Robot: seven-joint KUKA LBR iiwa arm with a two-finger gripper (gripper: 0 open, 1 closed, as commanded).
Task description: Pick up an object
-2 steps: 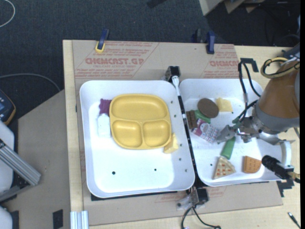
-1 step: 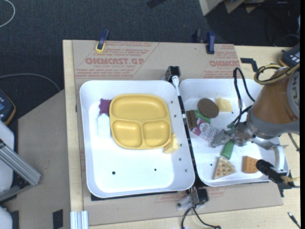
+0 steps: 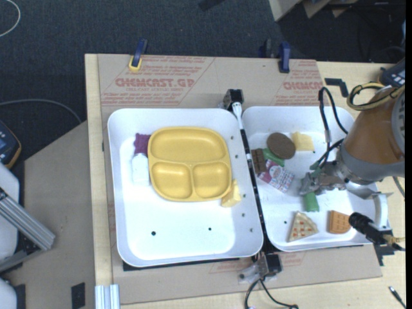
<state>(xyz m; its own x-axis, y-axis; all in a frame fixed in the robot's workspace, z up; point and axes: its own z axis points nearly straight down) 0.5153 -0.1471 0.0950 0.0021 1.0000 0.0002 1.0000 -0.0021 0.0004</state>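
Note:
My gripper (image 3: pixel 313 185) is low in the right bin (image 3: pixel 335 116), reaching in from the right below the orange band of the arm (image 3: pixel 376 140). Just under its tip, on the near side, lies a small green object (image 3: pixel 311 203); whether they touch is not clear. To the gripper's left lies a pink and white packet (image 3: pixel 279 176). Nearer the front rim lie a pizza slice toy (image 3: pixel 300 226) and an orange waffle piece (image 3: pixel 337 222).
At the back of the right bin are a brown round disc (image 3: pixel 280 145), a pale yellow block (image 3: pixel 302 141) and a brown bar (image 3: pixel 259 160). The left bin (image 3: pixel 187 237) holds a yellow divided tray (image 3: pixel 189 162), a purple item (image 3: pixel 141 143), a white bottle (image 3: pixel 140 169) and a yellow scrap (image 3: pixel 232 197).

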